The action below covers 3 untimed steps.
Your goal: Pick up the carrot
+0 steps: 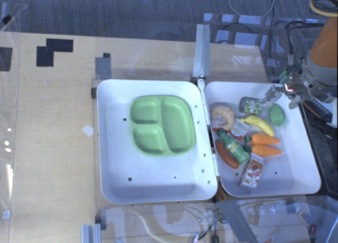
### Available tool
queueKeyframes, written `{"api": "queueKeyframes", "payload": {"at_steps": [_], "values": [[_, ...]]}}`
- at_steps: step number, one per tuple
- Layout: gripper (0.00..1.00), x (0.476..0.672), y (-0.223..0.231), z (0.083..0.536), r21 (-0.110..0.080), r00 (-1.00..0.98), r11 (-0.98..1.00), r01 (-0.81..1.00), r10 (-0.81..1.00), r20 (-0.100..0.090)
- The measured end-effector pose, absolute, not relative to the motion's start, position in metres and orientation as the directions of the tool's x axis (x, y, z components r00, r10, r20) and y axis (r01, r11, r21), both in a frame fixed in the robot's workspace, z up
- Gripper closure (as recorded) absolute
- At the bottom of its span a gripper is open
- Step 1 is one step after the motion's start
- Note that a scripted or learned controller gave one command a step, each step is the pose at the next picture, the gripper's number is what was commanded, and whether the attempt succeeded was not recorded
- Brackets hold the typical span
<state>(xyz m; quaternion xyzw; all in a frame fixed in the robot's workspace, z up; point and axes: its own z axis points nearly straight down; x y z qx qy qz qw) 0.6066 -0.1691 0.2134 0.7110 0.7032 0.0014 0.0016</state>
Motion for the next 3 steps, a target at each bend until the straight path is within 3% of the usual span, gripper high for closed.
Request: {"api": "queueKeyframes", "payload": {"at_steps": [1, 2, 3], "values": [[0.0, 0.609, -0.195, 0.266, 0.007, -0.234, 0.234, 0.972, 0.972, -0.004], [0.0, 0.65, -0.204, 0.254, 0.006, -0.232, 0.232, 0.973, 0.973, -0.004], [0.0, 0.629, -0.196, 0.127, 0.013, -0.218, 0.218, 0.976, 0.976, -0.007]]}}
